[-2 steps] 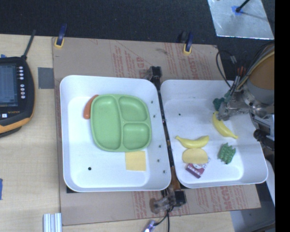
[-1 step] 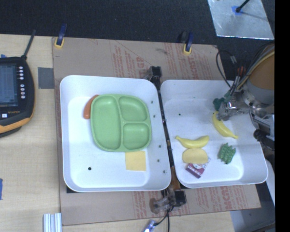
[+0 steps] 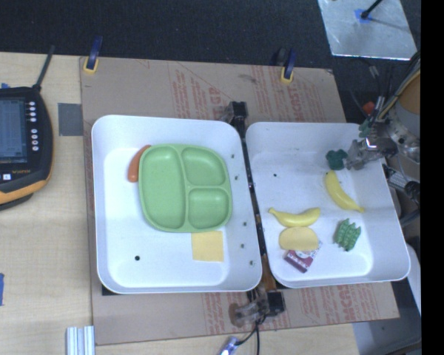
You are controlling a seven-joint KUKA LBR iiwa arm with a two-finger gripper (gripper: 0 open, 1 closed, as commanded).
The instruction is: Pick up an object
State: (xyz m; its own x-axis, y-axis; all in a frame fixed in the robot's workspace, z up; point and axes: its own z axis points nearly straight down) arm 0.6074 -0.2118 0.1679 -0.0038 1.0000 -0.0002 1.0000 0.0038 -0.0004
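My gripper [image 3: 364, 149] hangs over the far right corner of the right bin [image 3: 281, 143], reaching in from the right edge. A small dark green object [image 3: 335, 157] lies just left of it, close to the gripper tip. Whether they touch is unclear. Further toward the front lie a yellow banana [image 3: 343, 192], a second banana [image 3: 295, 216], a yellow rounded piece [image 3: 299, 237], a red packet [image 3: 301, 259] and a green broccoli-like piece [image 3: 347, 234].
The left bin [image 3: 111, 198] holds a green divided plate [image 3: 185, 187], an orange sausage [image 3: 135, 163] tucked at its left edge and a yellow cheese slice [image 3: 208, 246]. A tablet controller [image 3: 11, 143] sits on the bench at far left.
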